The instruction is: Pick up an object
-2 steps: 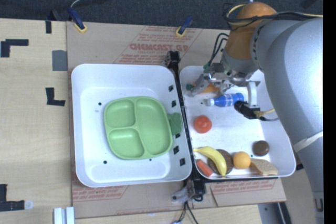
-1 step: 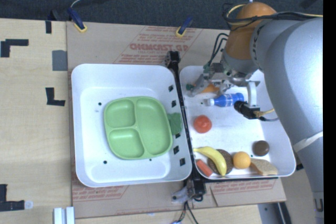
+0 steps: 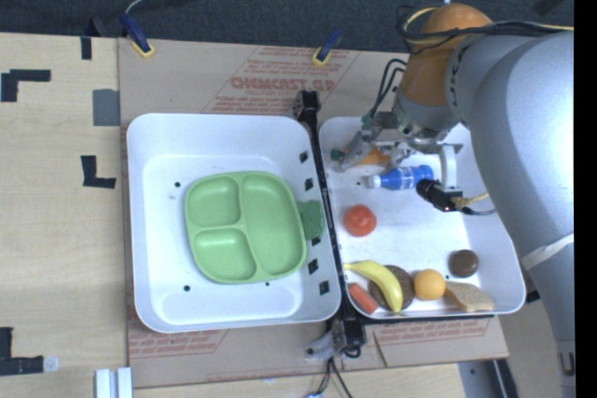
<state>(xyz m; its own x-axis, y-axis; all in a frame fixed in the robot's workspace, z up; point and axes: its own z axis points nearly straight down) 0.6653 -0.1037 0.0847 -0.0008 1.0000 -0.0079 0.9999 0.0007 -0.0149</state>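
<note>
My gripper (image 3: 362, 151) hangs low over the far left part of the right bin (image 3: 494, 233), under the orange wrist band. A small orange thing (image 3: 374, 159) shows just beneath it, touching or nearly so; I cannot tell which. A blue plastic bottle (image 3: 403, 178) lies on its side just in front of the gripper. A red tomato (image 3: 360, 220) sits further forward. Along the bin's front edge lie a banana (image 3: 380, 282), an orange (image 3: 429, 284), a carrot (image 3: 363, 297), a tan wedge (image 3: 469, 297) and a dark brown ball (image 3: 464, 263).
The left bin (image 3: 154, 200) holds a green divided plate (image 3: 244, 226), with a small green thing (image 3: 312, 217) at its right edge by the wall between the bins. The big grey arm covers the right side. Cables run beside the wrist.
</note>
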